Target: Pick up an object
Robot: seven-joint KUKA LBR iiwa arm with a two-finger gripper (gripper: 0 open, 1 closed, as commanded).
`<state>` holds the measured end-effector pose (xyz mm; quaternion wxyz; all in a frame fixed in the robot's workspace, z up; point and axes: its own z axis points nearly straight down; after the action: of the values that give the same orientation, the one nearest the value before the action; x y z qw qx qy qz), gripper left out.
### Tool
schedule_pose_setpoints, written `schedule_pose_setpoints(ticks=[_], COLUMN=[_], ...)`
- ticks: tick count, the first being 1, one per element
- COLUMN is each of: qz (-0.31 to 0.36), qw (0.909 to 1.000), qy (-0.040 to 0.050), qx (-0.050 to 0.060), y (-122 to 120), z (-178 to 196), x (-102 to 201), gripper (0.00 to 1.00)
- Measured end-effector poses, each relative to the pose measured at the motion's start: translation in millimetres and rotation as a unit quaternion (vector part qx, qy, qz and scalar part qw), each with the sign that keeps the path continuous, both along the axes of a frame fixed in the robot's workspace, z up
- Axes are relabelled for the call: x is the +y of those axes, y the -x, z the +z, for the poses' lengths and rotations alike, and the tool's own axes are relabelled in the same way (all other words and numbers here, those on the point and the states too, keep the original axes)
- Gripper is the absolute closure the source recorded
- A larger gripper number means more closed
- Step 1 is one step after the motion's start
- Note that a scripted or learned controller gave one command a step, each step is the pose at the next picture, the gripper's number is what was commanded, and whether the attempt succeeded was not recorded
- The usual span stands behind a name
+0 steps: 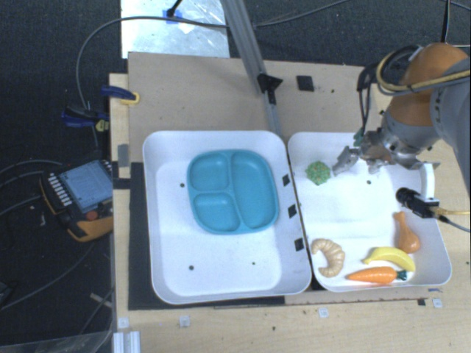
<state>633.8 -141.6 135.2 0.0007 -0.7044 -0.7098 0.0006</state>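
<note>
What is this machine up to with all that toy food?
A grey and orange robot arm reaches in from the right over the right-hand white bin. Its gripper sits low, just beside a small green broccoli, with nothing between its fingers. A croissant, banana, carrot and chicken drumstick lie near that bin's front edge. The left bin holds a blue divided plate. Nothing has been picked up yet.

You won't find any words, numbers or signs to read here. The box [79,190] with buttons left of the worktop [199,94] has a screen, but it is too small and blurry to read.
</note>
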Motion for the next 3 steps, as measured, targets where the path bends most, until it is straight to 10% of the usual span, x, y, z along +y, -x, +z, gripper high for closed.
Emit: schedule_pose_setpoints(ticks=[1, 2, 3], qz=[-0.001, 0.001, -0.002], qw=[1.0000, 1.0000, 1.0000], qy=[0.0005, 0.0014, 0.0008], qx=[-0.001, -0.005, -0.005], y=[-1, -3, 5], z=[-51, -37, 23], x=[0, 0, 1], gripper=[0.00, 1.00, 1.00])
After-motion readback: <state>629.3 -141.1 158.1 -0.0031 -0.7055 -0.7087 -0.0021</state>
